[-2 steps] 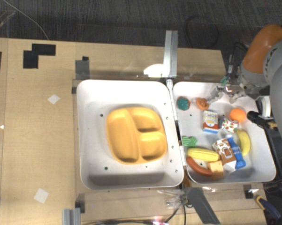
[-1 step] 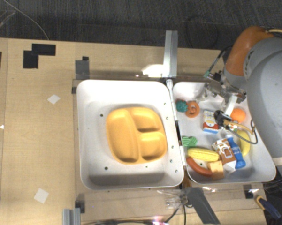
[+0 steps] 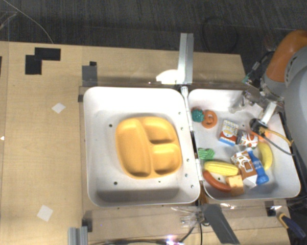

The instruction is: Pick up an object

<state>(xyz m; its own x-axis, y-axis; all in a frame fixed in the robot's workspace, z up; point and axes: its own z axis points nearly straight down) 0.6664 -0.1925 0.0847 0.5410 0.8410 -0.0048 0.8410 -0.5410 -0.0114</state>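
- Camera view: the gripper [image 3: 251, 102] hangs over the right bin's [image 3: 291, 188] far right corner; whether it is parted or closed, I cannot tell.
- The toys crowd the near half: a banana [image 3: 266, 155], a corn cob [image 3: 220, 168], a small carton [image 3: 228, 132].
- Best to descend on an item lying apart, like the carton, squarely centred.

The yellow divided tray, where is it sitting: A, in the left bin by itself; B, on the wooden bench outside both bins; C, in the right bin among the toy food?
A: the yellow tray lies alone in the left bin, while the toy food is piled in the right bin.
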